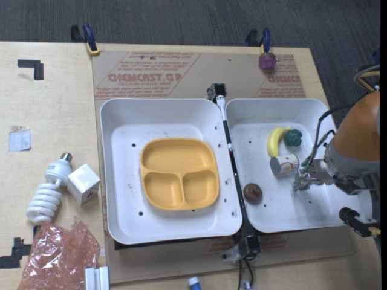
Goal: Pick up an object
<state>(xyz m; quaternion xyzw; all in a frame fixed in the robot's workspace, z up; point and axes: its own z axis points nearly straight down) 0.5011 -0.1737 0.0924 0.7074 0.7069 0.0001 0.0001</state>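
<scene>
Arm: it enters from the right, grey with an orange band, and hangs over the right part of the right bin.
Jaws: the gripper is low inside the right bin, just right of the small cup; if the jaws are open or closed, I cannot tell, and nothing is seen between them.
Small cup: a white cup lies on its side near the middle of the right bin, just below the banana.
Banana: the yellow banana is in the upper middle of the right bin, touching a green object on its right.
Brown object: a round brown piece lies near the left wall of the right bin, apart from the cup.
Open room: the lower floor of the right bin, below the gripper, is bare.
Left bin: the left bin holds a yellow divided tray in its middle, with bare white floor all around it to the walls.
Counter: a light bulb, a white cube and a pink plastic wrap lie on the counter left of the bins.
</scene>
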